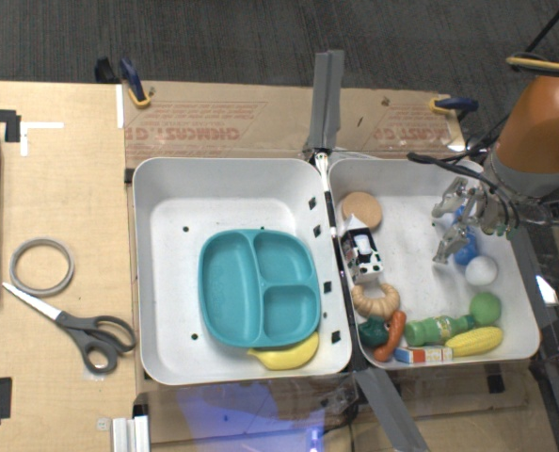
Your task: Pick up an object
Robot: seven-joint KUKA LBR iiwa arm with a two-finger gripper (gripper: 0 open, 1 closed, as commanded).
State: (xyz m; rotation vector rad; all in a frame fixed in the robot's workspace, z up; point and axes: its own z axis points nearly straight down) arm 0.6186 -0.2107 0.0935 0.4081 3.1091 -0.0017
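My gripper (pixel 454 234): low over the right white plastic bin (pixel 407 182), near its far right side.
My jaws: I cannot tell whether they stand apart or together; metal and cables blur there.
Nearest thing: a small blue object (pixel 465 250) right at my tip, a white ball (pixel 481 271) just beside it.
Doing it well: I judge I should centre on one item, not straddle both, and descend straight.
Hard to make out: the blue object's shape, partly behind me.
Elsewhere: a teal divided plate (pixel 259 286) in the left bin.
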